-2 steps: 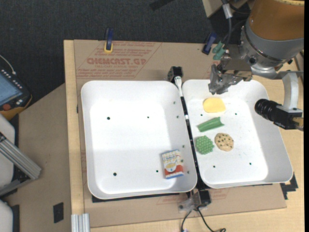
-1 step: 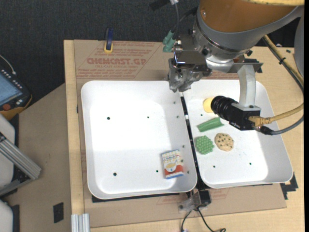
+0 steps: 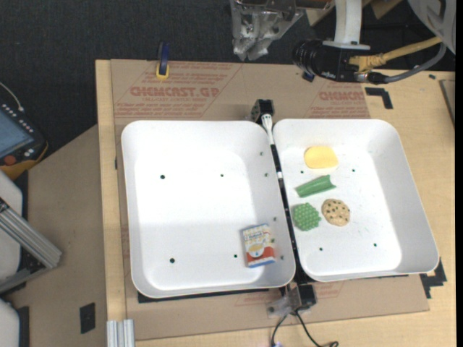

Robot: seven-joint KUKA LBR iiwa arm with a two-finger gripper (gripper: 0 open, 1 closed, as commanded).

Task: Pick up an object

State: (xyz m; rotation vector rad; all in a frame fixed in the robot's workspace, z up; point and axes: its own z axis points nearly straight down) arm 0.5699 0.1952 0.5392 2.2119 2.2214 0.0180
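We see the claw high at the top of the camera view, beyond the far edge of the brown board that carries the bins, well apart from everything in them. It hangs over the dark floor area rather than over either bin. Nothing sits between its metal parts that we can make out, and whether it is apart or together we cannot tell from this angle. A white section of the arm rises just to the right of it, with a black fitting and cables below.

On the table, the left bin holds a single item: a small carton with a blue and red printed face, lying near the bin's near right corner, close to the wall it shares with its neighbour.

The right bin holds four pieces of toy food, grouped in its left half. A yellow, rounded piece lies farthest from us. Just nearer is a long green pod-like piece, tilted so its right end points away. Nearer again, a bumpy green round piece lies just beside a tan cookie with dark chips, the two nearly touching.

A black clip sits at the far end of the seam between the bins, and another at the near end. A small blue and yellow clamp grips the board's far left edge.
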